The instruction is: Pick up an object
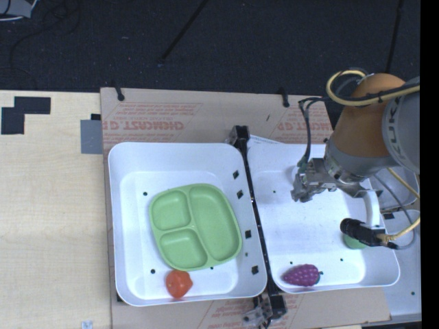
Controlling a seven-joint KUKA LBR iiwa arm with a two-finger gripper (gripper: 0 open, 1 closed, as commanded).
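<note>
From my remote station I watched the gripper (304, 187) hang over the right bin (329, 266), and I could not tell how it was set. A purple grape bunch (302, 275) lay near that bin's front edge. In the left bin (127, 184), a green divided plate (195, 226) sat beside a small red fruit (178, 284).
</note>
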